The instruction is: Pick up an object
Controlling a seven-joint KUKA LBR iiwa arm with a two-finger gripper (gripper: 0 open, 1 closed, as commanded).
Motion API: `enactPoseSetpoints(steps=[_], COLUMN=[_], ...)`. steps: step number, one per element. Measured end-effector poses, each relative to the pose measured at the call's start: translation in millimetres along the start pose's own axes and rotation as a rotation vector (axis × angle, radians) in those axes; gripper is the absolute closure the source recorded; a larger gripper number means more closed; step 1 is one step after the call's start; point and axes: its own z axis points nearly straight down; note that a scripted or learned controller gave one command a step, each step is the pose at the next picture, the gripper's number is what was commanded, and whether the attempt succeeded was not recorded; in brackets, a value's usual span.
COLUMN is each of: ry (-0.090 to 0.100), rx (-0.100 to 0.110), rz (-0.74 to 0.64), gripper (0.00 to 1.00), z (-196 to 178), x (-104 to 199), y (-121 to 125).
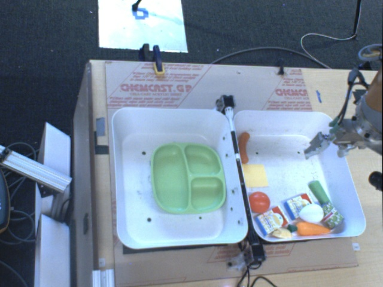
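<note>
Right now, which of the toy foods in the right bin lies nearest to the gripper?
The green cucumber, lying slanted near the bin's right wall below the gripper. The tomato, carrot and egg lie farther away.

Bins (pixel 128 160): smooth white plastic, slight sheen; divided tray (pixel 187 178): matt pale-green plastic; bench sheet (pixel 197 82): printed protective paper film, flat finish; tomato (pixel 259 201): glossy red plastic; floor (pixel 48 34): dark, rough carpet.

White bins (pixel 128 160) hold a pale green divided plate (pixel 188 177), a red tomato (pixel 259 202), a yellow square (pixel 255 175), an orange carrot (pixel 311 229) and a white egg (pixel 310 212).
</note>
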Motion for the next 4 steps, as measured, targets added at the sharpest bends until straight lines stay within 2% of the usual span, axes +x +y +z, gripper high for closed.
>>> enactPoseSetpoints(steps=[1, 2, 3, 4], ry=[0.001, -0.002, 0.001, 0.001], rx=[0.001, -0.005, 0.003, 0.0], rz=[0.001, 0.002, 0.002, 0.0], gripper=[0.0, 0.0, 0.0, 0.0], z=[156.6, -41.0, 101.3, 159.2], x=[58.5, -3.8, 8.8, 68.3], y=[12.1, -19.1, 2.2, 30.3])
